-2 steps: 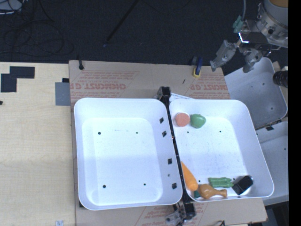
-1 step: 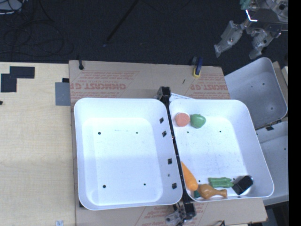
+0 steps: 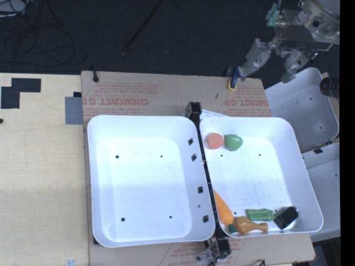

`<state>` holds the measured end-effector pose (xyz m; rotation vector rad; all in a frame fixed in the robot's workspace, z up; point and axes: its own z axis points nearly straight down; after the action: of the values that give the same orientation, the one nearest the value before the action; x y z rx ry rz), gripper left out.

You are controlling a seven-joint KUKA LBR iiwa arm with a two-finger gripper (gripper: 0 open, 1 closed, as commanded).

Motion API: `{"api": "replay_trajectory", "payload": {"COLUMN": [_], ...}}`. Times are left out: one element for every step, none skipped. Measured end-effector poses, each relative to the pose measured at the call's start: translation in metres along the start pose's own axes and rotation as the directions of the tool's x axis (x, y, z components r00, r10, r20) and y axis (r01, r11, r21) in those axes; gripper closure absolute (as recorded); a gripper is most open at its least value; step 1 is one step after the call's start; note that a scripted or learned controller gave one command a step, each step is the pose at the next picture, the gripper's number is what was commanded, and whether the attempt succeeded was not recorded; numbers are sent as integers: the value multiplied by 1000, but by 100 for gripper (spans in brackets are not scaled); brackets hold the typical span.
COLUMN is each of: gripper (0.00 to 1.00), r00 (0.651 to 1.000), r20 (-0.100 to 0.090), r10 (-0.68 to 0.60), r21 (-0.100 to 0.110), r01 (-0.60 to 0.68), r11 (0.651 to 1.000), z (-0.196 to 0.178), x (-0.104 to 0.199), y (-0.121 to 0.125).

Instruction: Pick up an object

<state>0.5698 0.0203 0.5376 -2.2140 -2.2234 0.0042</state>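
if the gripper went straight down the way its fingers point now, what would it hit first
Probably the cardboard sheet behind the right bin, not the toys. The gripper hangs open, but depth is unclear.

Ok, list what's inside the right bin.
The right bin holds a pink ball, green ball, orange carrot, brown drumstick-like toy, green piece and black block. Anything beneath them is hidden.

Two white bins (image 3: 141, 132) on cardboard-topped bench (image 3: 166, 93)

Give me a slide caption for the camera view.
Gripper open above the bench, toys clustered in the right bin.
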Motion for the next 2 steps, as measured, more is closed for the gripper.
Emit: {"api": "replay_trajectory", "payload": {"gripper": [100, 100], "r00": [1000, 1000], "r20": [2, 0], "r10": [-3, -3], "r21": [2, 3], "r01": [3, 3], "r11": [1000, 1000], "z": [-9, 4], "x": [-1, 89], "y": [1, 64]}}
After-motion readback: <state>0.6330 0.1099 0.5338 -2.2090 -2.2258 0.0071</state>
